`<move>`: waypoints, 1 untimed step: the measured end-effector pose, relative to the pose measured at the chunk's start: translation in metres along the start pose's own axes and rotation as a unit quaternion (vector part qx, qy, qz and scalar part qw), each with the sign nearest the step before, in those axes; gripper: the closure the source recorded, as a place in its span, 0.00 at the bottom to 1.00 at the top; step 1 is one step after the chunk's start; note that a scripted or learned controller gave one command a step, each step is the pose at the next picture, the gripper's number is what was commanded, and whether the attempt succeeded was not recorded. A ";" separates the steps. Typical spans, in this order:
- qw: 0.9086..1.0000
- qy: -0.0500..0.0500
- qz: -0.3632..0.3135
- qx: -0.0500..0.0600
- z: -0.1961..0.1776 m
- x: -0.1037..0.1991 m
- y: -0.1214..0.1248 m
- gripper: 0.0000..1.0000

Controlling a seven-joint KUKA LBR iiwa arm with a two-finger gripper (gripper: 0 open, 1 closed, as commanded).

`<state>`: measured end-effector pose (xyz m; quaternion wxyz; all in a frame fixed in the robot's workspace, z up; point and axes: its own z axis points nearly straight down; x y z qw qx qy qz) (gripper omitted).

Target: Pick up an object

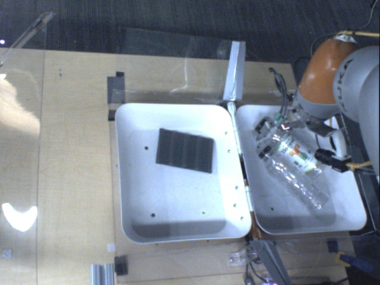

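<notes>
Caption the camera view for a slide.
Arm reaches over the right bin, above a clear plastic bottle; a dark pad lies in the left bin.

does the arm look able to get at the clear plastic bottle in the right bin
Probably yes. The bottle lies on its side in the right bin, nothing on top of it, and the gripper is right by its upper end.

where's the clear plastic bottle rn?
In the right bin, the clear plastic bottle lies diagonally, its upper end by the gripper.

Counter with two bins

The wooden counter (59, 159) bears two white bins side by side: left bin (127, 177), right bin (350, 209).
</notes>
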<state>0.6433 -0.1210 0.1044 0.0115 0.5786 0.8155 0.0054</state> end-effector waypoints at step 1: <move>0.997 0.005 -0.070 0.006 -0.083 0.052 0.020 1.00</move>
